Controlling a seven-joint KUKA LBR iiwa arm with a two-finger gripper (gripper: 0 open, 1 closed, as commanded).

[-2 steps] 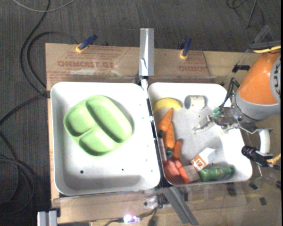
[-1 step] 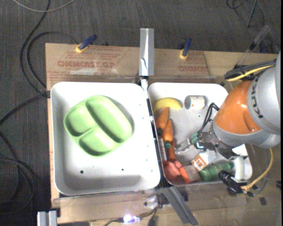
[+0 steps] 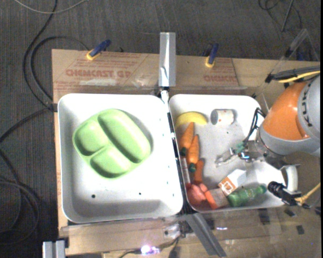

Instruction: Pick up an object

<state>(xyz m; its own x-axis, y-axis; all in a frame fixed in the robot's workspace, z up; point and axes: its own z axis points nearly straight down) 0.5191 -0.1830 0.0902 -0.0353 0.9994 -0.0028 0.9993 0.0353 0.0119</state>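
My end effector (image 3: pixel 226 157) hangs released above the right white bin (image 3: pixel 242 102); the light, stiff orange plastic carrot (image 3: pixel 188 135) at ten o'clock suits a mid-body pinch.

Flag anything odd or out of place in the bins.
The green tray lies upside down and askew in the left bin. In the right bin, the toys crowd its left and near edges; the bottle lies flat.

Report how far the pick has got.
Done: the arm has reached over the right bin, and the gripper sits low above bare floor. In hand: nothing shows between its fingers. Left: closing on an object, such as the carrots, the white cup or the green bottle, and lifting it.
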